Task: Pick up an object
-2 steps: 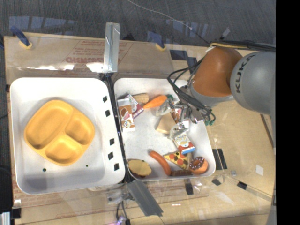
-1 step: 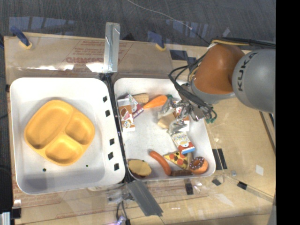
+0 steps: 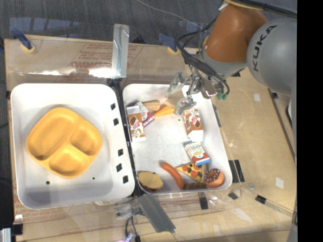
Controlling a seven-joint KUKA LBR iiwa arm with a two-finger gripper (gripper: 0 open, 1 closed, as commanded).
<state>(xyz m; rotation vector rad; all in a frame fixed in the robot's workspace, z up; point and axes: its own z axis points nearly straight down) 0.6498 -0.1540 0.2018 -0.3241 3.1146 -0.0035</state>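
Below, two white bins [image 3: 117, 185] rest on a taped wooden bench [image 3: 255, 150].

Left white bin [image 3: 15, 150], holding a yellow three-compartment tray [image 3: 63, 141] that lies left of the bin's centre. Right white bin [image 3: 161, 140] stands just beside it. A strip of silver tape [image 3: 120, 52] runs from the far edge of the bench [image 3: 257, 135] to the seam between the bins. Beyond the bench, a thin pale cable [image 3: 151, 6] crosses the dark floor [image 3: 60, 1].
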